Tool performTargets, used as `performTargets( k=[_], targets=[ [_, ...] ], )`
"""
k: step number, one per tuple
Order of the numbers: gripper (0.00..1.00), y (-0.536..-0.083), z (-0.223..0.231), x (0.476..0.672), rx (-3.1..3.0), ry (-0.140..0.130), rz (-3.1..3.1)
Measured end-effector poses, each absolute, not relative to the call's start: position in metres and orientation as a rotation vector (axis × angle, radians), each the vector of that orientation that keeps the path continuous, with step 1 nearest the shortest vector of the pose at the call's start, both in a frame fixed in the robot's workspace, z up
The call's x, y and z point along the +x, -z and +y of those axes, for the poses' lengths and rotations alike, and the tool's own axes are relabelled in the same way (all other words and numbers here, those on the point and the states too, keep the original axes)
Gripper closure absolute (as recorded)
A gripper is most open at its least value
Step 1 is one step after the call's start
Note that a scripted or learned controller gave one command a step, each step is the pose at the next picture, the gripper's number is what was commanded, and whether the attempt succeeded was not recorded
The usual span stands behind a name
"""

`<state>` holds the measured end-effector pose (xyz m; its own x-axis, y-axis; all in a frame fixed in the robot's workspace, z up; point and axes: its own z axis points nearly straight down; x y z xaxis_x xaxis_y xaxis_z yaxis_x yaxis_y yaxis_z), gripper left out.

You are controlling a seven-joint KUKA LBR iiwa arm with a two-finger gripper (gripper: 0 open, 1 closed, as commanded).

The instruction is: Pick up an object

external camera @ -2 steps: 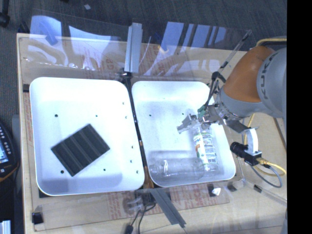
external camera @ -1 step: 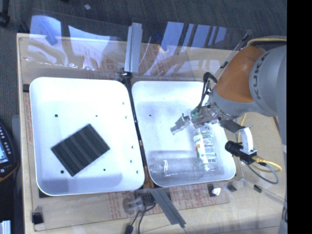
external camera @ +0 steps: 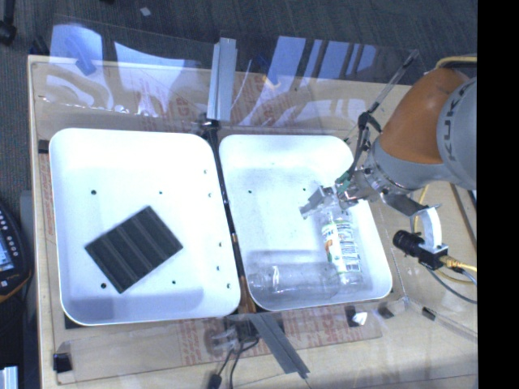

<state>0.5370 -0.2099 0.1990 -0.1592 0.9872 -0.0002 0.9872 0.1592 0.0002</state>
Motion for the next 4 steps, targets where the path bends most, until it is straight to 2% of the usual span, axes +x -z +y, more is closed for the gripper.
performTargets(
  k=[1, 2, 3, 4],
  targets=[
    [1.0, -0.209, -0.21, 0.538, 2.03, 0.0, 2.395],
    [0.0, -0.209, -0.21, 0.538, 2.031, 0.0, 2.395],
    [0.0, -0.111, -0.209, 0.604, 2.111, 0.002, 2.33],
    [0.0, -0.207, -0.21, 0.569, 2.018, 0.0, 2.408]
  ],
)
